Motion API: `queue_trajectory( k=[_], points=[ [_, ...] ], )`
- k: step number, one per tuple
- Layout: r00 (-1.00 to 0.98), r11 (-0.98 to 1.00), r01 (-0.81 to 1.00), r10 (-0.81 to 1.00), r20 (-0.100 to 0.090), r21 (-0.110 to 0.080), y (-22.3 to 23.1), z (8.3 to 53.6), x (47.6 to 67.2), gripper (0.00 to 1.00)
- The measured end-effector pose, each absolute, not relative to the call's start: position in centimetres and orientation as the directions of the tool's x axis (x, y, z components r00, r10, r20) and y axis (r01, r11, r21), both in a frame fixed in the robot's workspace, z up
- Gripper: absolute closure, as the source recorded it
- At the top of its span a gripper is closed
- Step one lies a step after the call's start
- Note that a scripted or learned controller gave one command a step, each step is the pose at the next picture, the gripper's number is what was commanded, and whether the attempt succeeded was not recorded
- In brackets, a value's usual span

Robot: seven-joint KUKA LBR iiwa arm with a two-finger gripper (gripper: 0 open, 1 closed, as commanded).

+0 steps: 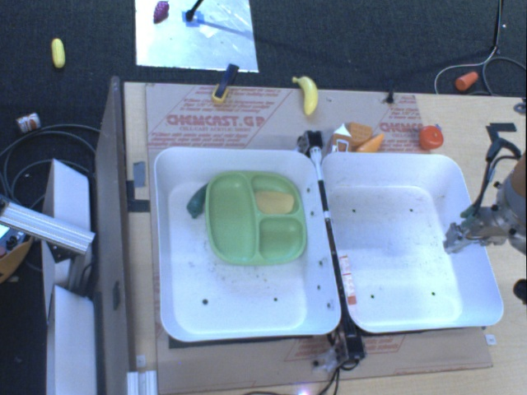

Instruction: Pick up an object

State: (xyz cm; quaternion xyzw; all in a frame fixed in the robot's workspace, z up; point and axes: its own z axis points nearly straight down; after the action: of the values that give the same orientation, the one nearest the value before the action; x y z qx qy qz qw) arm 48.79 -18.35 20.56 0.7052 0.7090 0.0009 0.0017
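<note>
A green divided plate [251, 220] lies in the left bin [239, 303]. A yellow object [275, 201] rests in the plate's upper right compartment. A dark green object [197, 202] sits against the plate's left edge. My gripper [458, 239] hangs at the right rim of the right bin [395, 253], far from the plate, with nothing seen between its fingers.
Behind the bins on the bench lie a yellow banana [308, 94], orange items [360, 137], a red item [431, 137] and a yellow-blue tool [224, 83]. A black divider [325, 220] runs between the bins. Cables lie at far right.
</note>
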Motion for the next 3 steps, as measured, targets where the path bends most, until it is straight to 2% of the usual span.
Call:
queue_trajectory(
  k=[1, 2, 3],
  points=[
    [-0.008, 0.008, 1.000, 1.000, -0.002, 0.008, -15.3, 27.4, 49.1, 1.00],
    [-0.009, 0.009, 1.000, 1.000, -0.002, 0.007, -15.5, 28.1, 49.1, 1.00],
    [-0.010, 0.010, 1.000, 1.000, 0.000, 0.005, -11.1, 27.9, 54.2, 1.00]
  ],
)
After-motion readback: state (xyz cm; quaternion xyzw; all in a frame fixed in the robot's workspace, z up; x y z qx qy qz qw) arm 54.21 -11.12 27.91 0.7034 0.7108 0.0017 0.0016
